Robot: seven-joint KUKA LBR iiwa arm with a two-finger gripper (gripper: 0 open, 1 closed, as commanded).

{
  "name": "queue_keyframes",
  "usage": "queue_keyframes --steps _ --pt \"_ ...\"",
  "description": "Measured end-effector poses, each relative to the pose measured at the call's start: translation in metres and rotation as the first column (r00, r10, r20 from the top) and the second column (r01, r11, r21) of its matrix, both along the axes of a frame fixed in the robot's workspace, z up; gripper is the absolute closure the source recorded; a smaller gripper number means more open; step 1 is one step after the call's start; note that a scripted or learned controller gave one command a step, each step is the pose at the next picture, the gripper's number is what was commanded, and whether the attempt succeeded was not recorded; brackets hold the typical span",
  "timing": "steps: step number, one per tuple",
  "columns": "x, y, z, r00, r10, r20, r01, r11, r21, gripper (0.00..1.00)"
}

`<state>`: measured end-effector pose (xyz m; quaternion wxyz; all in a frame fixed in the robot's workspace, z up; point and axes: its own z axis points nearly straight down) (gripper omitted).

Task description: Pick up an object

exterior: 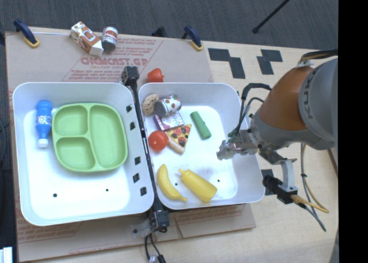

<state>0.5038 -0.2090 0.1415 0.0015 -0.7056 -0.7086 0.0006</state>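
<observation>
**Desk:** What's on the counter (190,55), from the left edge across?

**Arm:** In the left bin (23,141), a blue bottle (43,122) lies along the left wall, and just beside it is a green divided plate (90,136). Behind that bin, on the cardboard at the counter's far edge, are a small carton (85,37) and a can (109,37).

**Desk:** And the right bin?

**Arm:** The right bin (230,98) holds the things I might pick. Near its far left corner are a cookie (149,104) and a small can (168,105); a tomato (157,140) is next to a pizza slice (179,137). A green cylinder (200,124) lies towards the middle. A banana (167,183) and a yellow mustard bottle (198,185) rest by the near wall.

**Desk:** Your pincer?

**Arm:** My pincer (225,153) is low at the bin's right wall, apart from every object, with nothing between its fingers. Whether they are spread or closed, I cannot tell.
</observation>
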Motion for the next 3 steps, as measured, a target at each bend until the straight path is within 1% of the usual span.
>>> queue_keyframes --steps 1,2,3 --pt "0.021 -0.002 0.007 1.000 0.001 0.002 -0.001 1.000 0.000 1.00" --pt "0.004 -0.002 0.014 1.000 0.002 0.000 -0.002 1.000 0.000 1.00" --pt "0.022 -0.002 0.036 1.000 0.001 0.001 -0.001 1.000 0.000 1.00"
